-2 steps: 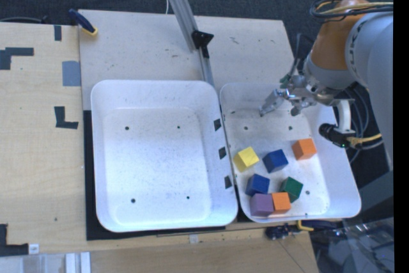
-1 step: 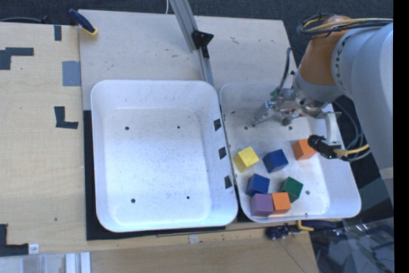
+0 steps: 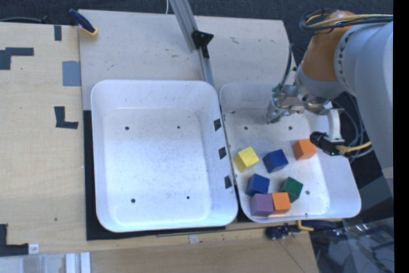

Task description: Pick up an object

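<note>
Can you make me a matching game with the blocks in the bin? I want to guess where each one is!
Things:
1. yellow cube
2. purple cube
3. green cube
4. lone orange cube

Places:
A. nearest the bin's front rim, left of an orange cube
B. nearest the left bin
C. furthest right, near the arm
D. just right of the lower blue cube

Pairs: 1-B, 2-A, 3-D, 4-C

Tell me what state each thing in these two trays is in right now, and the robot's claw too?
gripper: low in the right bin's far end, nothing seen held.
yellow block: lying loose.
blue block: loose, beside the yellow.
second blue block: loose.
orange block: loose, nearest the gripper.
second orange block: touching the purple block.
green block: loose.
right bin: holds all seven blocks.
</note>
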Available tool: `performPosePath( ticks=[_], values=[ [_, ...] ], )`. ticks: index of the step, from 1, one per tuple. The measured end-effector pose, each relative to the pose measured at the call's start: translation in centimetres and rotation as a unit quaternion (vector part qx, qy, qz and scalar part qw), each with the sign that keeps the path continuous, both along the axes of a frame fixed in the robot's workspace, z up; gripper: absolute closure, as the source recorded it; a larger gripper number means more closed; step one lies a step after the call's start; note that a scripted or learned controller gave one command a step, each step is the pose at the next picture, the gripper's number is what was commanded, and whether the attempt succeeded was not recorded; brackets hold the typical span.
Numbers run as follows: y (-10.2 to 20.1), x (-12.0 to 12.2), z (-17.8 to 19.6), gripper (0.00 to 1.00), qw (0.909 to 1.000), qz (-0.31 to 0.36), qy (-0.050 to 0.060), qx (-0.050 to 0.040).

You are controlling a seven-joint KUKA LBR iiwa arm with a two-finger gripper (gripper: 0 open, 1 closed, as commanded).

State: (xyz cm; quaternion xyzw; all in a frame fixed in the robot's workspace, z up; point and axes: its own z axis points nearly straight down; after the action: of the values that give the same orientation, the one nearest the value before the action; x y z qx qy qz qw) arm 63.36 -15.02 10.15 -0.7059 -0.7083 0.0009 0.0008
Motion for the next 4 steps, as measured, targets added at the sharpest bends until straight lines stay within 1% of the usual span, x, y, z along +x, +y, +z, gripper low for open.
performPosePath(
  ticks=[1,2,3,4],
  values=[
    [0.2,0.3,4.3,1.00,1.0000,-0.001,-0.003,-0.0001],
    [-0.1,0.3,10.6,1.00,1.0000,-0.001,-0.004,-0.0007],
    [-0.6,1.1,15.5,1.00,1.0000,0.000,-0.004,-0.0007],
    [4.5,-1.5,16.0,1.00,1.0000,0.001,-0.001,0.0006]
  ],
)
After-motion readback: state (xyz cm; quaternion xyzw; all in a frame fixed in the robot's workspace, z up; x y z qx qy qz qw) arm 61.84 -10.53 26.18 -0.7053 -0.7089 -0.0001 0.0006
